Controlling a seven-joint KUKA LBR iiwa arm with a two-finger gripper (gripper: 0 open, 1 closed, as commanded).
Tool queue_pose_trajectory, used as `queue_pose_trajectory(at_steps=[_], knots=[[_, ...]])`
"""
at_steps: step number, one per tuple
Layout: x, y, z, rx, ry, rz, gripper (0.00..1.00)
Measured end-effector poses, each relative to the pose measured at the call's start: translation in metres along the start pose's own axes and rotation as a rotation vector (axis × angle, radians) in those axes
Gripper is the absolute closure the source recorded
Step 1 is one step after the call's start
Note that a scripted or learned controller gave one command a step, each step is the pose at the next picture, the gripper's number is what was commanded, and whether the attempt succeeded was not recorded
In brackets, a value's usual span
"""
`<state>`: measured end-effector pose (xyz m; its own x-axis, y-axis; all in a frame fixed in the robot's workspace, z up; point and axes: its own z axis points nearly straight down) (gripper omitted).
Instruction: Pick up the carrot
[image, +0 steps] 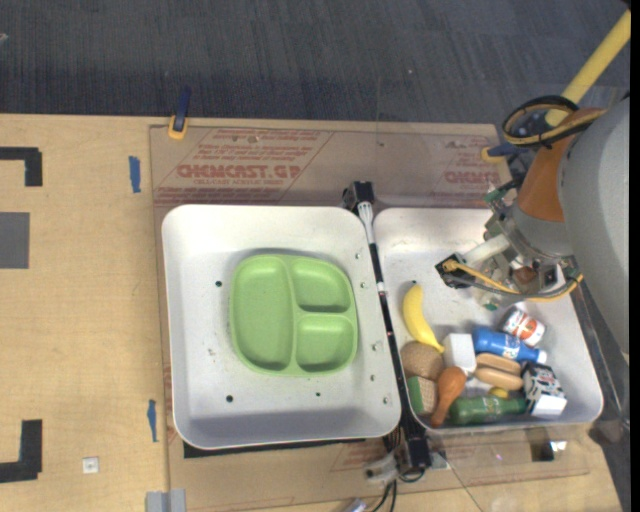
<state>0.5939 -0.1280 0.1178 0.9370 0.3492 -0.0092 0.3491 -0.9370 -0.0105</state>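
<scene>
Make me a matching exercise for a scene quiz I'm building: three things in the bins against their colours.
Things:
1. banana
2. divided plate
3. bottle

Colours:
A. dark green
B. yellow
C. light green

Pairs: 1-B, 2-C, 3-A

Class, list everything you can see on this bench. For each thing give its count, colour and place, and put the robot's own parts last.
Bins: two, white, side by side on the bench.
Plate: one, green, three sections, in the left bin.
Banana: one, yellow, right bin, near its left wall.
Carrot: one, orange, front of the right bin, among the pile.
Bottle: one, blue, right bin.
Hot dog: one, tan and brown, right bin.
Can: one, red and white, right bin.
Arm: one, grey with orange band, above the right bin.
</scene>
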Motion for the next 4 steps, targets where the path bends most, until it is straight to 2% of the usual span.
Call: queue_pose_trajectory(at_steps=[1,2,3,4], knots=[[0.0,0.0,0.0,0.0,-0.001,0.0,0.0],[0.001,-0.001,-0.01,0.001,0.0,-0.004,1.0],[0.001,-0.001,-0.009,0.001,-0.002,-0.004,0.0],[-0.019,0.009,0.023,-0.009,0.011,0.014,0.0]])
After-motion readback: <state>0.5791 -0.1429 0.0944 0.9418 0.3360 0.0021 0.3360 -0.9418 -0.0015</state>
